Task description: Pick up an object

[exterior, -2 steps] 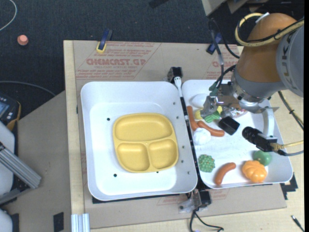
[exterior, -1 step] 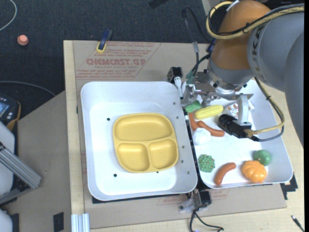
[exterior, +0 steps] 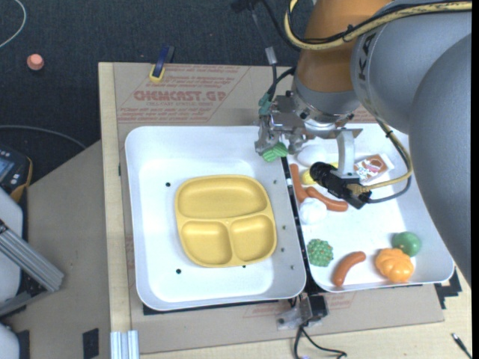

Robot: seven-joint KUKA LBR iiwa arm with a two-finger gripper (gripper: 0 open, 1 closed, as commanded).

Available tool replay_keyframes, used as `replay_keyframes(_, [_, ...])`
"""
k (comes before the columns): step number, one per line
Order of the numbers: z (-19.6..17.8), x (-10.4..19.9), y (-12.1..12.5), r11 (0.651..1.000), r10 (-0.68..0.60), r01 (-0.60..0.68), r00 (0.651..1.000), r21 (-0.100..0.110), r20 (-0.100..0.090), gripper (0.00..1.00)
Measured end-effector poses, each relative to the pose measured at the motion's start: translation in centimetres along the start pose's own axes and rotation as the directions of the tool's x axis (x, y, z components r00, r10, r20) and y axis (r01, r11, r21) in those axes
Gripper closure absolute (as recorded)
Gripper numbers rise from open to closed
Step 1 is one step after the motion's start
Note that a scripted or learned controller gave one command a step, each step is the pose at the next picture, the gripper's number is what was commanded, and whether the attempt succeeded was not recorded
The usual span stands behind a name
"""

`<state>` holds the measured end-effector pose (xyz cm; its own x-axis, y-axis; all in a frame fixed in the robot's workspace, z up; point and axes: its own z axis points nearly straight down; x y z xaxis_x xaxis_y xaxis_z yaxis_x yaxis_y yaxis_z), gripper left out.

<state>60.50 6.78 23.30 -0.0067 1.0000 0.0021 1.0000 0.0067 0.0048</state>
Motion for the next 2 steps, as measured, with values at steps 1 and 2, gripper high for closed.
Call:
replay_keyframes(1, [0.5,2.7,0.8,1.000,0.003,-0.003,1.000,0.001,0.002,1.00])
replay_keyframes(2, [0.3,2.7,2.1,1.000,0.005,-0.005,1.000,0.001,0.003,1.00])
